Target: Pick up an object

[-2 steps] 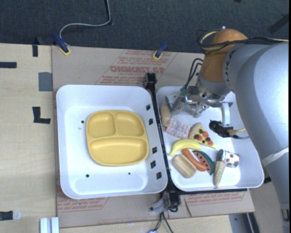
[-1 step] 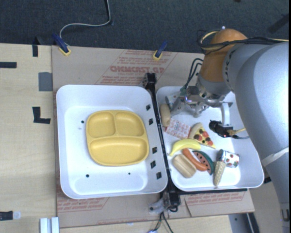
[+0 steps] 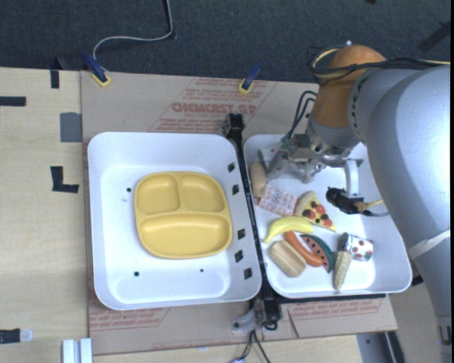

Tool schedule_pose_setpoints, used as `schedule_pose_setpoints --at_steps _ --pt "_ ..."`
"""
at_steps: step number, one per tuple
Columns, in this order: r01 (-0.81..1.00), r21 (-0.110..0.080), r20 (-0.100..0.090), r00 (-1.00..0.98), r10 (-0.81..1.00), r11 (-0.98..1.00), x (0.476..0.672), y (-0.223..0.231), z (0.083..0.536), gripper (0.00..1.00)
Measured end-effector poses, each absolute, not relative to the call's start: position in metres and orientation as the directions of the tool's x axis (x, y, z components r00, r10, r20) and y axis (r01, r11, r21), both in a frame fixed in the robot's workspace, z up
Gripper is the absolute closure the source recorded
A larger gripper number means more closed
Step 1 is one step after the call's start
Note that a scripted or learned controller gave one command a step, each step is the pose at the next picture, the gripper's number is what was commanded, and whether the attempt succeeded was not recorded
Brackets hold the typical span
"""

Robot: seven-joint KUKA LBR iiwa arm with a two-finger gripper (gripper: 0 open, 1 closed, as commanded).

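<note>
Two shallow white bins | gripper (image 3: pixel 306 161) at right bin's (image 3: pixel 390 267) far end, grip state unclear | curved yellow plastic banana (image 3: pixel 293 226) lies nearer, long axis left-right, below gripper

The arm (image 3: pixel 408 134) runs off the right edge and hides the right bin's (image 3: pixel 393 278) far right corner; the gripper's (image 3: pixel 299 157) fingertips are too blurred to read.
</note>
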State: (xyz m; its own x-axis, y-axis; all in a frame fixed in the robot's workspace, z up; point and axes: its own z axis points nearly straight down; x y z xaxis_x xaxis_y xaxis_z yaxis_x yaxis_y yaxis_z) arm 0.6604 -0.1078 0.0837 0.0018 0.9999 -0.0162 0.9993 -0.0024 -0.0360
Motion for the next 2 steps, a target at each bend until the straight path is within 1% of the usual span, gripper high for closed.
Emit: schedule_pose_setpoints --at_steps 1,2 --pt "0.999 -0.036 -0.017 0.002 1.000 -0.003 0.6604 -0.1073 0.0838 0.00" --pt "0.999 -0.036 -0.014 0.000 1.000 -0.001 0.6605 -0.1084 0.0835 0.00"
